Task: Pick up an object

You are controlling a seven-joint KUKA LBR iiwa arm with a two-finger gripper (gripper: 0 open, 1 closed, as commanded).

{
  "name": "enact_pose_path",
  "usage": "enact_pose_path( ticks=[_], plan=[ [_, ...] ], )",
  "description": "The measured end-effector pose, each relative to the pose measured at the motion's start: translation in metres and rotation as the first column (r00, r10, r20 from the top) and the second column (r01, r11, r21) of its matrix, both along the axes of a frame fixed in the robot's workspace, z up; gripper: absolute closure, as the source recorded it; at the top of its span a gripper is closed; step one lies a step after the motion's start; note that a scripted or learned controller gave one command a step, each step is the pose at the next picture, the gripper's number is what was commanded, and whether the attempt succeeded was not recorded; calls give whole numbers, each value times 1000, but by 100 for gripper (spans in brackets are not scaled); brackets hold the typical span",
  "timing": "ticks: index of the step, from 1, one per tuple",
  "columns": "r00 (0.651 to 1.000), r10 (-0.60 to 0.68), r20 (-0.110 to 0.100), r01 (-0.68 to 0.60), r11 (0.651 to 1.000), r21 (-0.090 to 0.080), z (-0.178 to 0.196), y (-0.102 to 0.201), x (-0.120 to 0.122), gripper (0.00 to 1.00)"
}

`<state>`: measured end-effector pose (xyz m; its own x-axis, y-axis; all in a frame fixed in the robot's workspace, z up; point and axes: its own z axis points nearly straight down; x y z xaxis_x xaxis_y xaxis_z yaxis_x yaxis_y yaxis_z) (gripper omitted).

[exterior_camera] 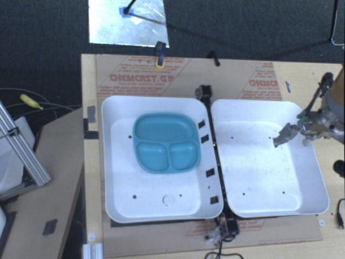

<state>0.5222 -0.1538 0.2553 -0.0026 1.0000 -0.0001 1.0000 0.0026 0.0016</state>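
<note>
A blue divided plate lies flat in the left white bin, a little behind its middle. A small clear ring rests on that bin's floor near the front. My gripper hangs over the right side of the right white bin, reaching in from the right and pointing down and to the left. It is far from the plate, with the divider between the bins lying in between. I see nothing held at its tip.
The bins sit side by side on a cardboard sheet, joined by a black strip with clips. A yellow-handled clamp and a shiny metal sheet lie behind. An aluminium frame stands at the far left.
</note>
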Motion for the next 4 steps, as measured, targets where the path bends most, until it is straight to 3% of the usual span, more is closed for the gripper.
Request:
enact_pose_path(
  ticks=[1,2,3,4],
  plan=[
    [1000,1,1,-1,1000,-1,128,93,-12,0],
    [1000,1,0,-1,1000,1,81,215,-35,0],
    [1000,4,19,-4,1000,4,254,244,-9,0],
    [1000,7,5,-7,1000,2,256,243,-10,100]
  ],
)
